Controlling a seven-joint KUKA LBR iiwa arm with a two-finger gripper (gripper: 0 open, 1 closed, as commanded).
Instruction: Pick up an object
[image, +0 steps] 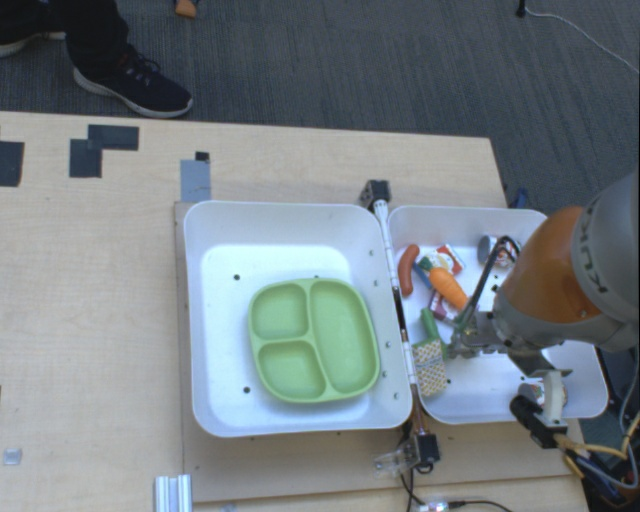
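Toys are lying in a small pile in the right bin (590, 395), toward its left side. Nearest the camera, a woven, tan thing (431, 368) is sitting by the bin's left wall. Just behind it a little green stick (429, 325) is lying, and past that an orange carrot (449, 290) is leaning across a red and white packet (447, 260). A red sausage (406, 270) is lying beside them, close to the wall between the bins.

The hand (462, 338) is hanging low over the right bin, just beside the green stick and the woven thing. I cannot tell how it is set, because the big grey arm (610, 250) with its orange band (545, 275) is covering much of that bin and hiding things behind it.

The left bin (215, 270) is holding a green plate (314, 340) with three parts. Both bins are sitting on the pale wooden surface (90, 330). Farther back, dark tape squares (100, 148) are sticking to the surface, and a black shoe (130, 75) is standing on the grey floor (350, 70).
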